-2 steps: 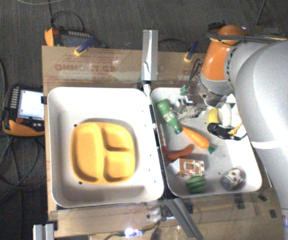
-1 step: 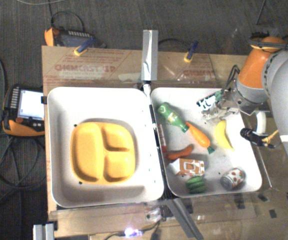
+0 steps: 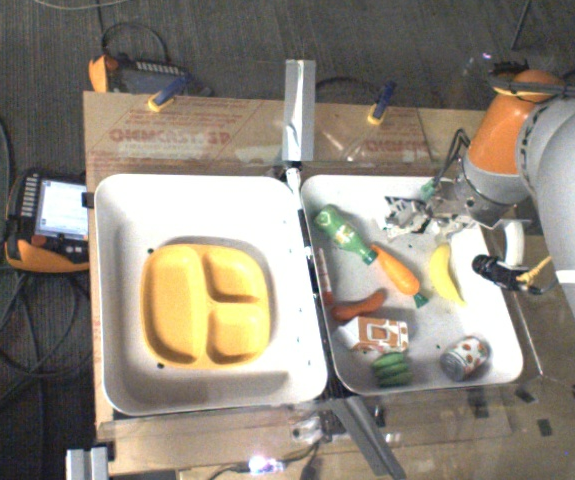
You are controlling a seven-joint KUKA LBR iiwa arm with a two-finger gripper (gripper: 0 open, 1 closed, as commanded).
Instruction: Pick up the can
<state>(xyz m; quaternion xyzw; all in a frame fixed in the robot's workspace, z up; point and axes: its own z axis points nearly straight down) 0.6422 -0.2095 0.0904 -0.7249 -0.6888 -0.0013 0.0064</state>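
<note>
Both bins (image 3: 307,358) are white; the left one holds a yellow tray (image 3: 207,303). In the right bin lie a green bottle (image 3: 343,233), an orange carrot (image 3: 399,271) with a green tip, a yellow banana (image 3: 448,275) and, toward 5 o'clock, a silver can (image 3: 464,357) with red markings. The arm (image 3: 557,168) is grey with an orange band (image 3: 502,133).

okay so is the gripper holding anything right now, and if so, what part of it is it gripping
Cannot be told. The gripper sits at the far edge of the right bin, with nothing clearly between its fingers. The can lies untouched at the bin's near corner.
</note>
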